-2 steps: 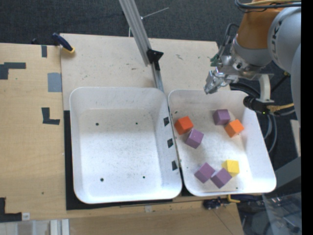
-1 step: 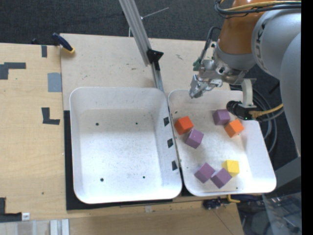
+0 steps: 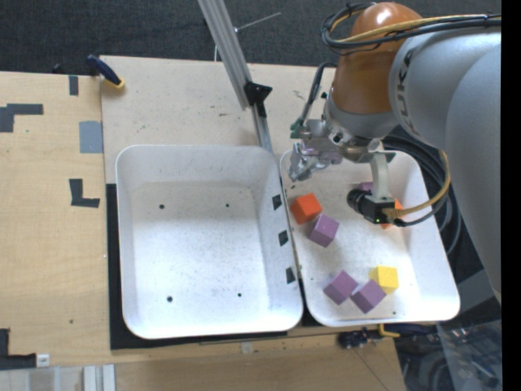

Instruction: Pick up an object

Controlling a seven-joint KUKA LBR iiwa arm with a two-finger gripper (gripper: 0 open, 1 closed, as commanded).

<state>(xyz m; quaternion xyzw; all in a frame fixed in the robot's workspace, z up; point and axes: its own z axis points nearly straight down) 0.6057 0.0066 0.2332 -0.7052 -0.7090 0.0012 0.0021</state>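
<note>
Orange cube (image 3: pixel 305 208), judged light, stiff and best taken across two flat faces, is seen in the right bin (image 3: pixel 431 292) just below the claw (image 3: pixel 303 168), whose state cannot be told.

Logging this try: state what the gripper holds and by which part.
Nothing shows between its jaws. The gripper hangs above the right bin, over the orange cube.
</note>
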